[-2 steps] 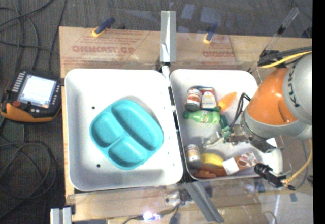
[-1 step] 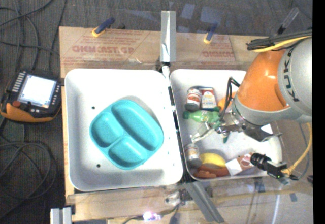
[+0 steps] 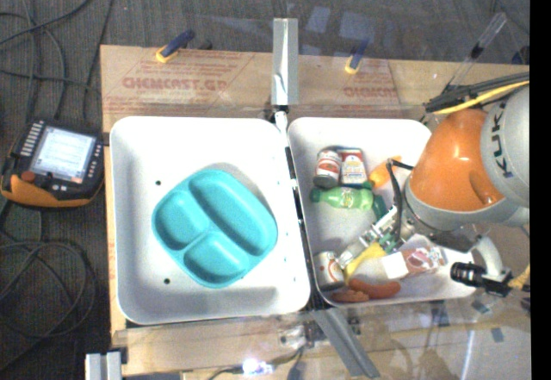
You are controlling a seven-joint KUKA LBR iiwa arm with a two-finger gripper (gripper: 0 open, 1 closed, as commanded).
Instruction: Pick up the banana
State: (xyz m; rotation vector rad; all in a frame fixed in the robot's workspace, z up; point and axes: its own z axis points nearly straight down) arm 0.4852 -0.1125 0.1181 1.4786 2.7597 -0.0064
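brown board covers the bench (image 3: 172,85), and on it two white bins sit side by side. the left bin (image 3: 129,197) carries a teal divided tray (image 3: 215,225), tilted a bit on its floor. the right bin (image 3: 301,197) is crowded, and the grey arm with its orange band (image 3: 452,171) hangs over its right half, hiding part of the floor.

the claw (image 3: 383,232) is low in the right bin, angled toward the near-left corner, its tip just beside the banana (image 3: 366,259). whether its fingers are spread or pressed together, i cannot tell; they blur into the clutter.

the banana lies near the front of the right bin, a short yellow piece hemmed in: a small can (image 3: 328,266) at its left end, a reddish sausage (image 3: 372,289) in front, a white packet (image 3: 413,262) to its right. further back are a green bottle (image 3: 344,196) and two small tins (image 3: 340,165).

by my reading this is the approach-and-grasp step, nothing lifted yet. the next move calls for closing squarely across the banana's narrow width without catching the packet or can, then a straight lift.
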